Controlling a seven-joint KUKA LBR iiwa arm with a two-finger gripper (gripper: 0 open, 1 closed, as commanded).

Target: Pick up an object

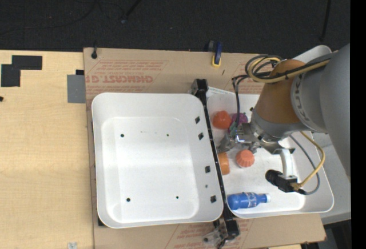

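Currently my arm (297, 93) reaches in from the right over the right bin (320, 202); the left bin (148, 105) sits beside it. My gripper (239, 138) is low among the clutter near the divider. Whether it is spread or pinching, I cannot tell. Candidate objects: blue bottle (247, 200), well toward the near rim from the gripper, long axis left-right; orange ball (246, 158), just beside the gripper on its near side; orange piece (222, 120), just to its far-left. Judgement: the ball is nearest.
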